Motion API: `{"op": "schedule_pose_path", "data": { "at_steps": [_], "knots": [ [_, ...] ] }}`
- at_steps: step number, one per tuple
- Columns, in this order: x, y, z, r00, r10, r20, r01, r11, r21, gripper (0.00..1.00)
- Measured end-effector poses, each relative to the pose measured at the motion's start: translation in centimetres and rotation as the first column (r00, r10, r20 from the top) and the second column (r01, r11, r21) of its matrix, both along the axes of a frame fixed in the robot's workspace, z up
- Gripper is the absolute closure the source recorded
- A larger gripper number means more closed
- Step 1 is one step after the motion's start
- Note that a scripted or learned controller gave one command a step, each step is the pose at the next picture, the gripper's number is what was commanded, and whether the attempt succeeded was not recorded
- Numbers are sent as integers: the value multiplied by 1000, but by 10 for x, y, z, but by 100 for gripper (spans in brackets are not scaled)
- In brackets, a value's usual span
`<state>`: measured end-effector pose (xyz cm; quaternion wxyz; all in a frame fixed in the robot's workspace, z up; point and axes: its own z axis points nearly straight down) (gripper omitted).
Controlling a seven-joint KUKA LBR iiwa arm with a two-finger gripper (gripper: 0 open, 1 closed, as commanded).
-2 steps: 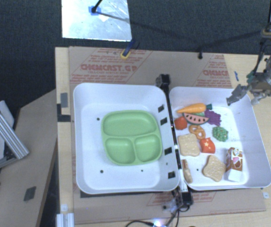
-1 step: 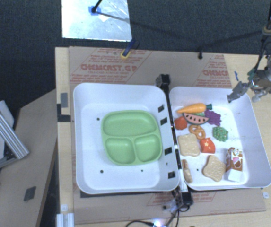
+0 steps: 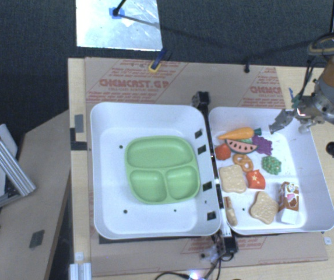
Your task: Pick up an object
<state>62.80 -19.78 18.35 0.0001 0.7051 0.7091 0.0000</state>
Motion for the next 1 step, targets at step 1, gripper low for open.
{"op": "schedule_pose_path", "data": {
  "at_steps": [1],
  "knots": [
    [4,-1,-62,1000,0,-2,0,1000,0,0]
  ]
}}
